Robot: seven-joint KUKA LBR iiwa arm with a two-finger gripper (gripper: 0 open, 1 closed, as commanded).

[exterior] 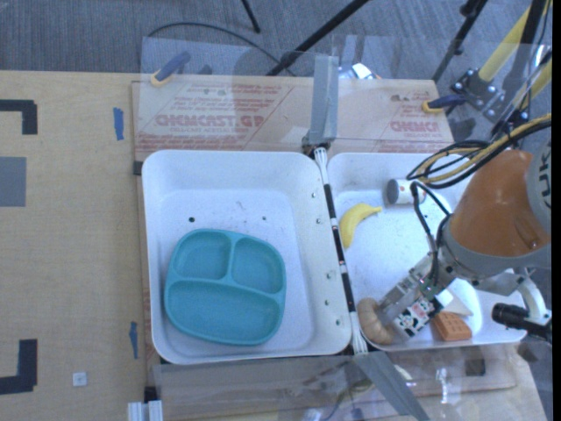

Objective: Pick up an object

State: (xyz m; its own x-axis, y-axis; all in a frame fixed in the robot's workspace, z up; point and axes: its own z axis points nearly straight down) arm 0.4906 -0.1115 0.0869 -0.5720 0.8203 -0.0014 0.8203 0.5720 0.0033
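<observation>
White plastic makes up both shallow bins on the tabletop (70, 235). The left bin (219, 169) holds a teal divided plate (226, 286), lying flat toward its six o'clock side. The right bin (386, 169) carries the loose items: a yellow banana (352, 221) near its nine o'clock edge, a small grey cylinder (399, 191) just past the banana toward twelve o'clock, a tan bread-like piece (374, 321) at the seven o'clock corner, and an orange block (452, 326) at about five o'clock.

From three o'clock the grey arm with its orange band (501, 213) reaches into the right bin. Its end effector (410, 308) sits low near the six o'clock rim, between the tan piece and the orange block, right beside the tan piece. Black-and-white markings show at its tip. Whether its fingers are spread or pressed together, I cannot tell from this angle, and nothing shows gripped between them.

A clear acrylic sheet (228, 117) lies behind the bins at twelve o'clock.
</observation>
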